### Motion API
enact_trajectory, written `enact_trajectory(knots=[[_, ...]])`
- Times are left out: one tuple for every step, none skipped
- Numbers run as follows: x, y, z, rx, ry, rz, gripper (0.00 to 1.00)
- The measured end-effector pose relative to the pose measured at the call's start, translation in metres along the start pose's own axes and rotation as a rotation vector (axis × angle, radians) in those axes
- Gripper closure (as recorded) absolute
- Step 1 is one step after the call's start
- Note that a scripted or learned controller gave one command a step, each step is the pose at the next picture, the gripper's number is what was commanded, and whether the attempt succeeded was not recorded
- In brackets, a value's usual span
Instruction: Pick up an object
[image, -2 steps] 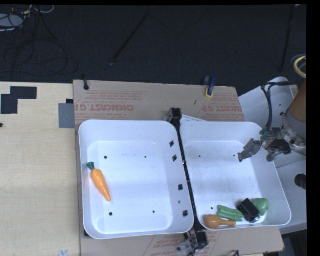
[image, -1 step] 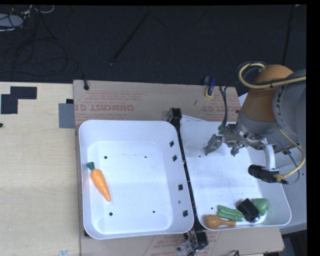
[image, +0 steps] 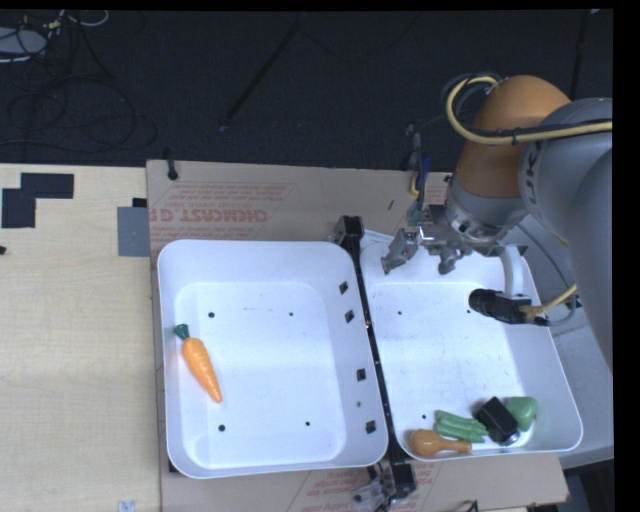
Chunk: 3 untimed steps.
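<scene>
Overhead view of the bench. We see the gripper (image: 422, 253) poised over the far edge of the right bin (image: 450, 340), close to the divider between the two bins. Its two fingers stand apart, with nothing between them and nothing touching them. The candidate objects lie well apart from it, in a cluster at the near right corner of the same bin: a green bean pod (image: 460, 426), a black block (image: 496, 419), a green piece (image: 522, 408) partly behind the block, and an orange-tan gourd-shaped toy (image: 438, 444). From the fingers, this cluster lies toward the near side and to the right. The pod's long axis runs roughly left to right. A carrot (image: 201, 368) rests alone in the left bin (image: 260, 300), its axis slanted far-left to near-right, also well apart from the gripper. We judge the cluster the likelier target, though its pieces touch.
</scene>
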<state>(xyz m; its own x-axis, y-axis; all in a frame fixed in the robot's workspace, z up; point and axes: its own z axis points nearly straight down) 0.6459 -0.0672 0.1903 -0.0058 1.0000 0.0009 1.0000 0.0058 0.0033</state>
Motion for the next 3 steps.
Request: enact_trajectory(knots=[[-0.003,-0.002,-0.007,0.007,-0.001,0.003,1.0],[-0.002,-0.036,-0.191,-0.013,-0.002,0.004,1.0],[-0.013,-0.101,-0.295,-0.008,-0.002,0.006,1.0]])
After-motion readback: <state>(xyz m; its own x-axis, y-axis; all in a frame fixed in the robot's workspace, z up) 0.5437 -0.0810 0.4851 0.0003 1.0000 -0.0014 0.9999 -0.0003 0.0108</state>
